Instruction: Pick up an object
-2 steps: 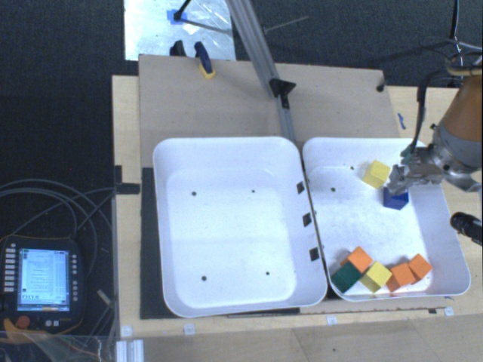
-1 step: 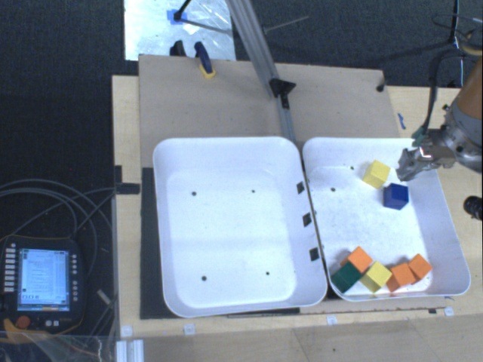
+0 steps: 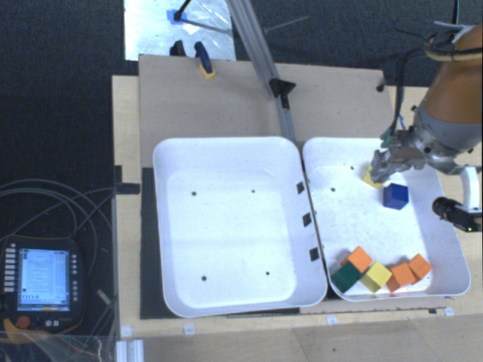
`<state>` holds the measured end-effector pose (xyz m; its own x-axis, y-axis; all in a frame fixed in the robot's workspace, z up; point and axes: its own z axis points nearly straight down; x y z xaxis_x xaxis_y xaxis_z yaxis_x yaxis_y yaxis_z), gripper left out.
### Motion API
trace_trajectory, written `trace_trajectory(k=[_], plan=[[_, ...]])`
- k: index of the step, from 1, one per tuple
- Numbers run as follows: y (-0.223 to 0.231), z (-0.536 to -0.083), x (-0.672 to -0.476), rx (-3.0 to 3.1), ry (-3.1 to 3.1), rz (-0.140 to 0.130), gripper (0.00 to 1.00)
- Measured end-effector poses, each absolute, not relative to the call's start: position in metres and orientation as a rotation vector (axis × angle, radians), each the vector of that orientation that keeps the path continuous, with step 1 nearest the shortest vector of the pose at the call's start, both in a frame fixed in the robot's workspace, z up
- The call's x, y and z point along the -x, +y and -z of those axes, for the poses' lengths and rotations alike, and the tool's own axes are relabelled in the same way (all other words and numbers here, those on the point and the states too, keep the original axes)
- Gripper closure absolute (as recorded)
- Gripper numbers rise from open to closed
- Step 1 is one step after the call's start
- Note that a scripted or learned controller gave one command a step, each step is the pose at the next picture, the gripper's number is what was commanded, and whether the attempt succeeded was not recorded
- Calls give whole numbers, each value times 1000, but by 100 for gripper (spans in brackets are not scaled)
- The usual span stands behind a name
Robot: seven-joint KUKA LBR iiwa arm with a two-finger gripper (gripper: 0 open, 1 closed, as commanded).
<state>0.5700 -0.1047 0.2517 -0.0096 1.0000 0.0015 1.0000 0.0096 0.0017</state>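
Note:
My gripper (image 3: pixel 383 169) hangs over the back of the right bin (image 3: pixel 343 157), directly above a yellow block (image 3: pixel 370 178) that is mostly hidden beneath it. A blue cube (image 3: pixel 395 195) lies just to the right and in front of the gripper, apart from it. Along the right bin's front edge sits a cluster: a green block (image 3: pixel 346 277), an orange block (image 3: pixel 360 259), a yellow block (image 3: pixel 375 277) and two more orange blocks (image 3: pixel 411 270).
The left bin (image 3: pixel 226 225) lies beside the right one, with black clips (image 3: pixel 308 219) on the shared rim. A slanted grey pole (image 3: pixel 260 51) crosses the back of the bench. A teach pendant (image 3: pixel 41 281) with cables lies on the floor at left.

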Motion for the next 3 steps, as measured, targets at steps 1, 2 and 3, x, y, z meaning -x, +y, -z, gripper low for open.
trace_trajectory(k=[1,2,3], plan=[[-49,-241,-570,-2210,2234,-3,100],[7,-233,-570,-2210,2235,-3,100],[56,-231,-576,-2209,2234,-5,100]])
